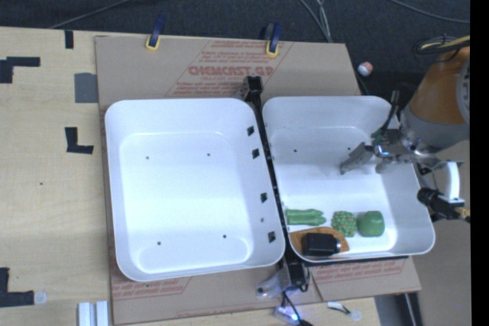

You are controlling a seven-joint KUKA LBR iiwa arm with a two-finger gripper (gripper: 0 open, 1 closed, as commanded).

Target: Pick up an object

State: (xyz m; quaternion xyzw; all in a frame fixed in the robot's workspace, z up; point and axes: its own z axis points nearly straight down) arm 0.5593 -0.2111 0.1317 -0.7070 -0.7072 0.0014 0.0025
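The camera view shows the gripper (357,159) over the right bin (336,109), in its upper right part; I cannot tell its state, and nothing is seen in it. The objects lie well apart from it along the near wall: a green pod (304,217), a bumpy green piece (344,222), a green block (370,224) and a black object (321,243).

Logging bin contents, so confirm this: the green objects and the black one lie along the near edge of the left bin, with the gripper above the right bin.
Wrong bin. The camera view shows the green objects and the black one in the right bin; the gripper is above that same bin.
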